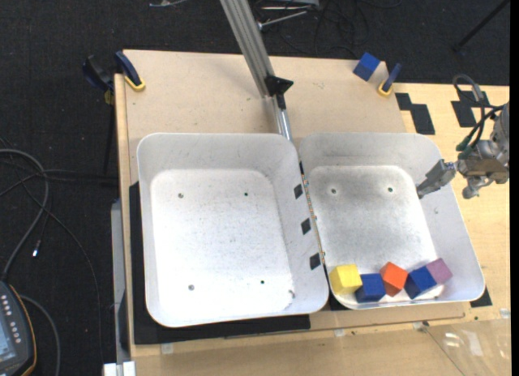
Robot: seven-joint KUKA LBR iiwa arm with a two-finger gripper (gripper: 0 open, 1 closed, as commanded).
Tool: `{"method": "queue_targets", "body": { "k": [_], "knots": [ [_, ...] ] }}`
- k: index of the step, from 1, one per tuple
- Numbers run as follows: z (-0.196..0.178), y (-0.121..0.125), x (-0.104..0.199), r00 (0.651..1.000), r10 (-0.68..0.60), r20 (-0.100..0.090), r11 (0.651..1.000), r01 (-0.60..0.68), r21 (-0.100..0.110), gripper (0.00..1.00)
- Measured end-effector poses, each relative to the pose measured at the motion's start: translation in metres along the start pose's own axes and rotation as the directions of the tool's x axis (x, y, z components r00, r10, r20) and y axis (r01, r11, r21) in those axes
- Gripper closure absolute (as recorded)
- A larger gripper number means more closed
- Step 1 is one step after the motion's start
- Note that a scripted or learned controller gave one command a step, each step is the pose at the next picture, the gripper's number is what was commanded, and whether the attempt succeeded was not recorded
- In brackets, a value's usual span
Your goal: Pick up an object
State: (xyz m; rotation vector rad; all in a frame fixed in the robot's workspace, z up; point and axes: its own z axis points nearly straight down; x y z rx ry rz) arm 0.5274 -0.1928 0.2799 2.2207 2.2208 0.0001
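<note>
White bins sit side by side on the counter (203, 91). In the right bin (422, 151), along its near edge, lie a yellow cube (345, 277), two blue cubes, an orange cube (394, 276) and a purple cube (439, 270). The tool (454, 176) hovers at the bin's right rim, fingers apart, holding nothing.

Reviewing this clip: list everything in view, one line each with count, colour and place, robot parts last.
left bin: 1, white, left half of the bench.
right bin: 1, white, right half of the bench.
yellow block: 1, right bin, near edge.
blue blocks: 2, dark blue, right bin near edge, either side of the orange one.
orange block: 1, right bin, near edge.
purple block: 1, right bin, near right corner.
loose blue block: 1, bench top, far right corner.
clamps: 2, blue and yellow, bench's far corners.
gripper: 1, grey, over the right bin's right rim.
</note>
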Motion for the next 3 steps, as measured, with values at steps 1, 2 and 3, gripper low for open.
{"method": "queue_targets", "body": {
  "k": [1, 2, 3],
  "knots": [
    [0.093, 0.002, 0.03, 1.0, -0.004, -0.004, 1.0, 0.004, 0.009, 0.0],
    [0.101, -0.035, 0.063, 1.0, -0.002, -0.003, 1.0, 0.002, 0.005, 0.0],
    [0.06, -0.038, 0.003, 1.0, 0.006, 0.004, 1.0, -0.006, -0.003, 0.0]
  ]
}}
